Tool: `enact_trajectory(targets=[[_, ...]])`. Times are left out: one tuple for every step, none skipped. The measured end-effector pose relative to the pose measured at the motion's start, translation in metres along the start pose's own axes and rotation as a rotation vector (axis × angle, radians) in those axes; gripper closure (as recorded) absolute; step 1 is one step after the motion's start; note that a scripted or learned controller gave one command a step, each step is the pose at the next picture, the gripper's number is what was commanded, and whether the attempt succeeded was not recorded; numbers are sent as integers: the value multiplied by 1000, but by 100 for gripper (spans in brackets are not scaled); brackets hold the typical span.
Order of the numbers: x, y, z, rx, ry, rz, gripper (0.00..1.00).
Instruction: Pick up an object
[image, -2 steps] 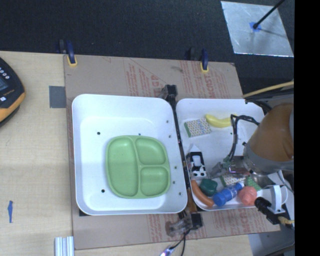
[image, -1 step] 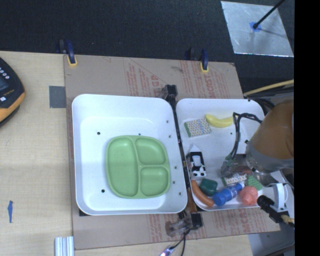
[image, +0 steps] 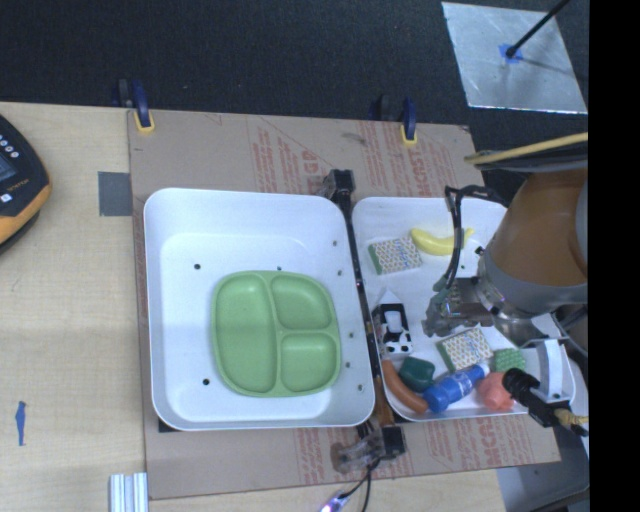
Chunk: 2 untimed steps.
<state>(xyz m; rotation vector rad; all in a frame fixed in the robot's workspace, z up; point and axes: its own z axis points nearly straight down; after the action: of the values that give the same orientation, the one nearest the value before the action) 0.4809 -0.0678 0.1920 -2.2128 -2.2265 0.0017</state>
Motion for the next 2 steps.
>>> enact_trajectory(targets=[[-74,75,-9,-1,-2,4,100],[-73,75,-9,0,-1,3,0]])
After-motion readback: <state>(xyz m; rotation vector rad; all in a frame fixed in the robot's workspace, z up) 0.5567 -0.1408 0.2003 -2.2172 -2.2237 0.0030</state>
